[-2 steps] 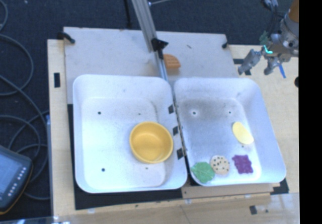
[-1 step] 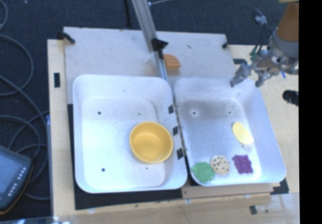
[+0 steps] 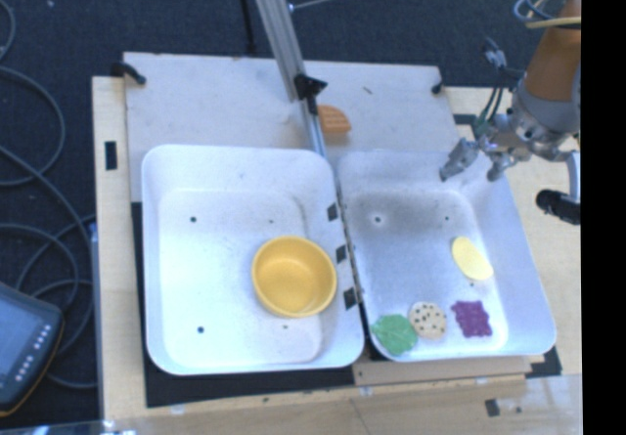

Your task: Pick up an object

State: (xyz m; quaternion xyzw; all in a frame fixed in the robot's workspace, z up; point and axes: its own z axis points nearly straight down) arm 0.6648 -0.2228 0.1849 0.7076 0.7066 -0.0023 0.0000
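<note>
My gripper (image 3: 477, 164) hangs over the far right corner of the right bin (image 3: 411, 218), its two fingers spread open with nothing between them. Along that bin's near side lie a green piece (image 3: 394, 333), a speckled cookie-like disc (image 3: 426, 319) and a purple piece (image 3: 472, 318). A yellow oval piece (image 3: 471, 258) rests by the right wall, a little below the gripper. In the left bin (image 3: 196, 218) a yellow bowl (image 3: 293, 275) stands upright near the divider.
A slanted metal pole (image 3: 279, 27) rises from between the bins at the back. An orange object (image 3: 334, 121) lies on the bench behind the bins. Cables and a tablet (image 3: 24, 345) sit on the floor to the left.
</note>
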